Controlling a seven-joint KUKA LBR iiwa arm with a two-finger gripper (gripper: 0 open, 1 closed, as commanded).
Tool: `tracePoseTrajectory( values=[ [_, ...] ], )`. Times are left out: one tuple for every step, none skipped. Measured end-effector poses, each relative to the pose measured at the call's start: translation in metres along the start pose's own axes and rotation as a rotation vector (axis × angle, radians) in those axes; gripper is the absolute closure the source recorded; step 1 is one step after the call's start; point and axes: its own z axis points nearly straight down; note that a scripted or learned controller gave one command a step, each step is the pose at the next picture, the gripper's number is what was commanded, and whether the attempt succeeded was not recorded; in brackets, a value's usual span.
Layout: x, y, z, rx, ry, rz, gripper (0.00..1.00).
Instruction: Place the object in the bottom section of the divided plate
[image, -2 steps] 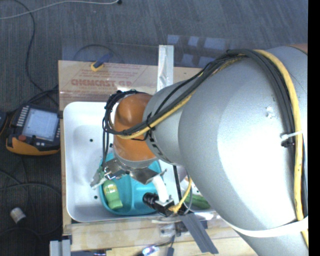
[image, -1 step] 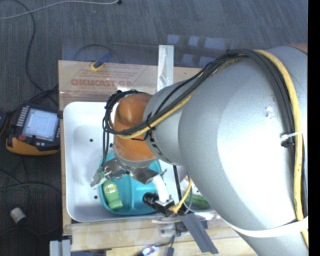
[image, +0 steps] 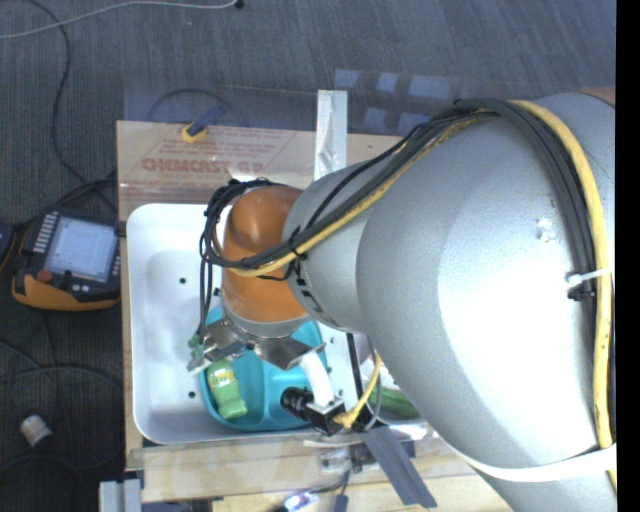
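We see the arm (image: 440, 290) reaching low over the left bin (image: 160, 300), its orange band (image: 255, 240) above the wrist and the gripper (image: 228, 375) down over the plate (image: 255, 395). The plate is teal, smooth and glossy like moulded plastic, rounded at its lower edge, and it sits in the bin's near right part. A small green object (image: 228, 392), blocky and matte, lies on the plate's lower left, directly under the gripper's tip, just below and touching or nearly touching it (we cannot say which). Whether the fingers are spread or closed we cannot tell; the wrist hides them.

We judge the move turns on that vertical relation: the object sits straight beneath the gripper, its longer side running roughly up and down the view. The plate's dividers are hidden, so we cannot tell which section it occupies.
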Motion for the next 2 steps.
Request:
tracePoseTrajectory(
  values=[
    [-0.0024,-0.0002,-0.0011,0.001,-0.004,0.002,0.00],
    [-0.0025,-0.0002,-0.0011,0.001,-0.004,0.002,0.00]
  ],
)
